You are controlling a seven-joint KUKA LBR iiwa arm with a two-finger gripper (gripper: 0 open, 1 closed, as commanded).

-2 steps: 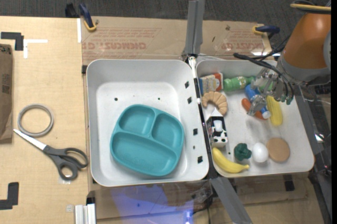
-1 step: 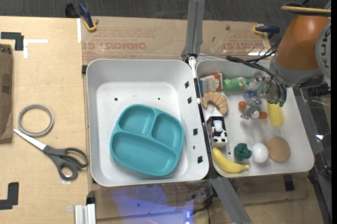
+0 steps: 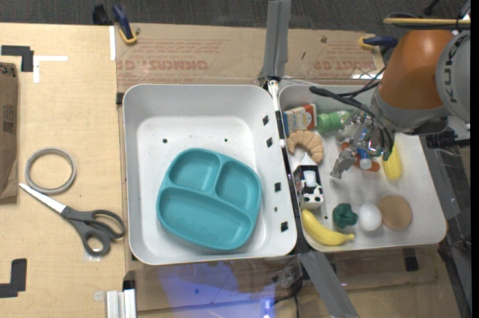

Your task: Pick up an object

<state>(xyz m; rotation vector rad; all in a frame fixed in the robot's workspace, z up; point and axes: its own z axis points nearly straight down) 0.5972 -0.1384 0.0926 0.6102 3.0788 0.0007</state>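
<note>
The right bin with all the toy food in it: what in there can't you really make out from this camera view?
- Gripper: small and tangled with cables, so its tip and whatever lies under it are unclear.
- Small red and blue item beside it: partly hidden by the gripper, too small to identify.
- Green object at the back: blurred; its shape is uncertain.
- Right bin: the arm covers its far right corner.

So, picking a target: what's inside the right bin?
The right bin holds a banana, croissant, egg, green bottle and other toys. The gripper and arm cover part of it.
</note>
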